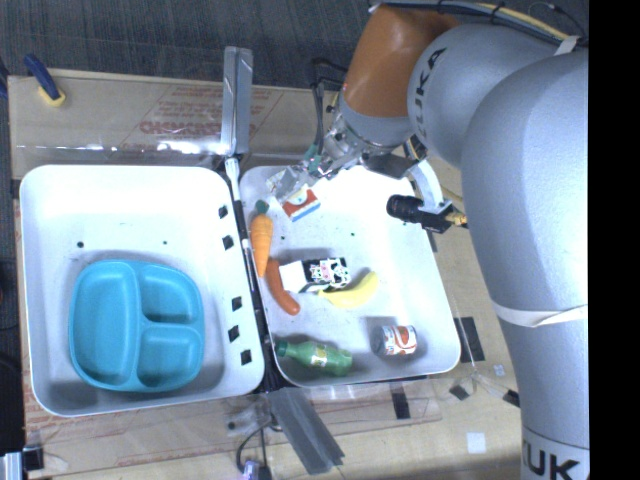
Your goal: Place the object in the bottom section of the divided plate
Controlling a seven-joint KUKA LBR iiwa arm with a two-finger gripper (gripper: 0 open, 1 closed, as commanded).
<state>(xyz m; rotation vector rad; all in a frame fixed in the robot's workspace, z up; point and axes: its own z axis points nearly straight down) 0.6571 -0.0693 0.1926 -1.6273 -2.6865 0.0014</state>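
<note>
A light-blue divided plate [135,323] lies in the left white bin [60,198], with one long section on its left and two smaller ones on its right. My gripper [293,181] hangs over the far left corner of the right bin [425,268]. Right under its tip sits a small red, white and blue object [301,206]; whether the gripper touches or holds it I cannot tell. In the same bin lie an orange carrot [261,240], a red sausage-like piece [282,290], a white cow-patterned carton [314,273], a yellow banana [355,290], a can [396,340] and a green bottle [315,357].
A raised divider wall [240,238] with black clips separates the two bins. The grey arm [500,138] crosses the right side and overhangs the right bin's far right corner. A black fitting [418,210] sticks out above that bin's right rim.
</note>
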